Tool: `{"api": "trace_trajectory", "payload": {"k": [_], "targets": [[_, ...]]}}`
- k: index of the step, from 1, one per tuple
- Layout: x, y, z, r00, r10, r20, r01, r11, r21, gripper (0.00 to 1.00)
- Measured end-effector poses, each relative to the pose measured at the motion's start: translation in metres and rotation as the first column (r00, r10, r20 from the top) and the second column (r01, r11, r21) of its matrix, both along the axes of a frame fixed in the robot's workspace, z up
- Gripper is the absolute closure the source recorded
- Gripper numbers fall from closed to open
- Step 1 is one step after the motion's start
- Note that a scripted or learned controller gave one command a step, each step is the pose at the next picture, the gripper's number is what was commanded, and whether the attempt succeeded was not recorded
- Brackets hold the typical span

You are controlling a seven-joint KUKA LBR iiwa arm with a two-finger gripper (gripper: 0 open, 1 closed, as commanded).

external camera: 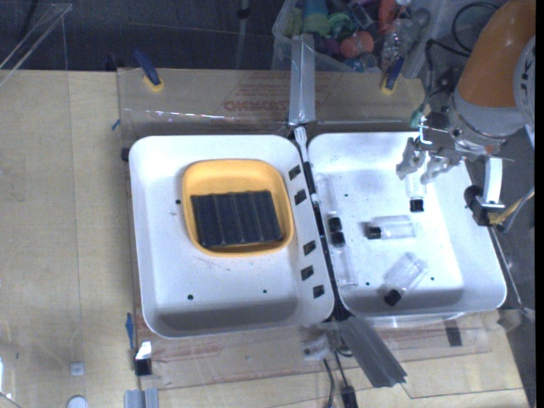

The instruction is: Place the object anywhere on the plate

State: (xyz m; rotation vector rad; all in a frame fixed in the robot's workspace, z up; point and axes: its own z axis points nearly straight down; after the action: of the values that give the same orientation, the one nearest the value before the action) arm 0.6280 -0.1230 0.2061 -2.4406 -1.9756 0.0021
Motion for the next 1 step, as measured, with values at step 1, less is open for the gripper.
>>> {"api": "trace_trajectory", "payload": {"k": [1], "targets": [[-0.0552, -0.0136, 0.0223, 0.98, 0.201, -0.001, -0.201, 0.98, 0.002, 1.0]]}}
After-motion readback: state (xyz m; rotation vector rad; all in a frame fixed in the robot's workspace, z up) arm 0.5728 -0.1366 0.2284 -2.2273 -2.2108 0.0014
